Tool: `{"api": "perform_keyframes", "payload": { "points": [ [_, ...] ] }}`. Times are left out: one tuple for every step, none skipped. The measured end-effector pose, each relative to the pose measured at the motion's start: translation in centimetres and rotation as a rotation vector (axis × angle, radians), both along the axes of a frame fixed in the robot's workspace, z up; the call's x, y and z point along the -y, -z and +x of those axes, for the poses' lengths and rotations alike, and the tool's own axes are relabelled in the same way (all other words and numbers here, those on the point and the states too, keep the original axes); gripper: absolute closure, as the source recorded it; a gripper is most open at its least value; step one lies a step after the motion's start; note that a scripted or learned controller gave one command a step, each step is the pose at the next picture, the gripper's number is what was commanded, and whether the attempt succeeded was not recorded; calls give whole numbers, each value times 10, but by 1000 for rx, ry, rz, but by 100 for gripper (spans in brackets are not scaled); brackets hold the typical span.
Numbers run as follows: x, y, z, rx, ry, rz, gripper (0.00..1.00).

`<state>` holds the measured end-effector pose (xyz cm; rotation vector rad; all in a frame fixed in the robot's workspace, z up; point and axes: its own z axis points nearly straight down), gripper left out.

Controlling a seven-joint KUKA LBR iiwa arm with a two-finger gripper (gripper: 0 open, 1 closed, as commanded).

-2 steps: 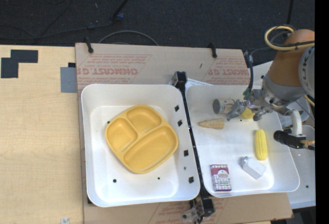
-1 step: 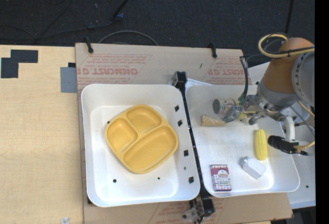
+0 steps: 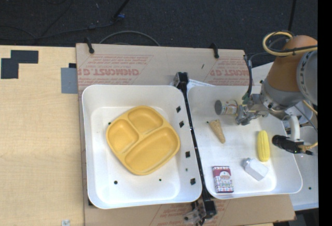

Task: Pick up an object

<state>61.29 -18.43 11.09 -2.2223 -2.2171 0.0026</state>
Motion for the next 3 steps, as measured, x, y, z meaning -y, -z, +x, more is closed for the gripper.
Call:
{"api": "perform_keyframes", "payload": {
  "points": [
    [2,-46,8,5,-4,-1,100],
    [-4,-91,5,4,-5,-1,100],
    [-12,-148,2,5,-5,-1,100]
  ]
}}
